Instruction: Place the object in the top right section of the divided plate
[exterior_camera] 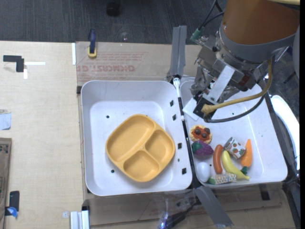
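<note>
A yellow divided plate (139,148) with three sections lies in the left white bin (95,128). Nothing rests in any of its sections. The right bin (267,142) holds a heap of toy food along its near side: a small pizza piece (200,134), a purple item (203,149), a white egg (203,170), a red sausage (218,158), a yellow banana (231,166), a corn cob (223,178) and an orange carrot (247,152). My gripper (206,92) hangs over the far left part of the right bin, above the toys, its fingertips hidden under the wrist.
A metal divider post (179,51) rises between the bins at the back. A cardboard sheet (124,61) lies behind the left bin, with a blue-and-yellow clamp (91,46) on it. A yellow cable (238,101) loops under the wrist.
</note>
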Available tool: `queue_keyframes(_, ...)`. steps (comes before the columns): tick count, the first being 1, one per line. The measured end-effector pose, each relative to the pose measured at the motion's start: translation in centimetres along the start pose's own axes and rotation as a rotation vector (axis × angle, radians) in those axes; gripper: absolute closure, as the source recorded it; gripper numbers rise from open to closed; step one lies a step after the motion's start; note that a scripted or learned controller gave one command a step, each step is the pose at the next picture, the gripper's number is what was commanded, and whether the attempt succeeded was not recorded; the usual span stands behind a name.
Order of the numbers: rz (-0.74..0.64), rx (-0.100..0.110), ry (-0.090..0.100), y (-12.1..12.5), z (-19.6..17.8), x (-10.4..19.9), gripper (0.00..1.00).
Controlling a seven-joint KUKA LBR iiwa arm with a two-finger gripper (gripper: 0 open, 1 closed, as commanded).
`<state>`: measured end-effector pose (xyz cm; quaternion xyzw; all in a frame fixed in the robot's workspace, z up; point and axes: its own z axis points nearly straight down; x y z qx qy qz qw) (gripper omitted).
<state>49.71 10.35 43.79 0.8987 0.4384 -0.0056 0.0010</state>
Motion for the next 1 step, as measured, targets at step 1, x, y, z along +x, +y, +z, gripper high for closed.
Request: queue_keyframes(1, 0.259, 0.002, -0.001, -2.58, 15.72, 0.43, 1.0)
